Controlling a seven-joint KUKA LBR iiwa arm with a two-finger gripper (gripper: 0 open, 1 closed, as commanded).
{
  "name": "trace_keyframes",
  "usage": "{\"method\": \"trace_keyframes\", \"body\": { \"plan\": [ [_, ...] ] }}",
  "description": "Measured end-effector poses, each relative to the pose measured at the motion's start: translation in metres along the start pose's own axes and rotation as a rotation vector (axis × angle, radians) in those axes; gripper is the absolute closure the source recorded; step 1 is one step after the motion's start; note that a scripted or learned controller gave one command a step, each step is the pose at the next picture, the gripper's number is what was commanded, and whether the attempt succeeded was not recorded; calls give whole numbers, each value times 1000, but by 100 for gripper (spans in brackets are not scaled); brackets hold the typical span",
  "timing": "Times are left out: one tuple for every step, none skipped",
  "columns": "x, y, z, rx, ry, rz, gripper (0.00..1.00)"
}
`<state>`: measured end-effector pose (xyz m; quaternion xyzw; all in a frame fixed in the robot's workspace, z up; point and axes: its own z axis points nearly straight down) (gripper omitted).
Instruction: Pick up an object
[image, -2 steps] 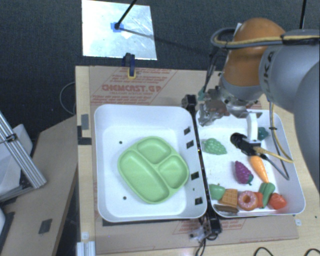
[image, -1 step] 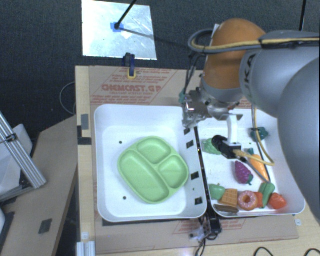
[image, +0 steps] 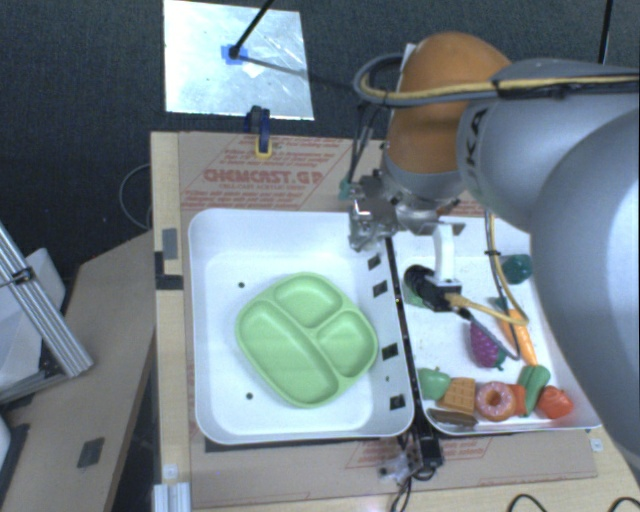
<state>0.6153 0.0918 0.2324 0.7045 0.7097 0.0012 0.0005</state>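
A donut (image: 495, 400) lay by the right bin's (image: 530, 425) near rim, between a waffle (image: 460, 394) and a tomato (image: 555, 402). Just behind them lay a purple fruit (image: 485, 345) and a carrot (image: 521, 337). A green plate (image: 305, 338) sat in the left bin (image: 215, 300). Farther back, the gripper (image: 362, 228) hung at the divider between the bins; whether it was open or held anything could not be told.

The arm (image: 560, 180) runs off the right edge and covers the right-hand bin's (image: 445, 340) far corner, where a teal object (image: 517, 268) is half hidden and too small to name.
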Motion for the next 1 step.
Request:
{"method": "trace_keyframes", "body": {
  "plan": [
    [2, -9, -1, 2, -1, 1, 100]
  ]
}}
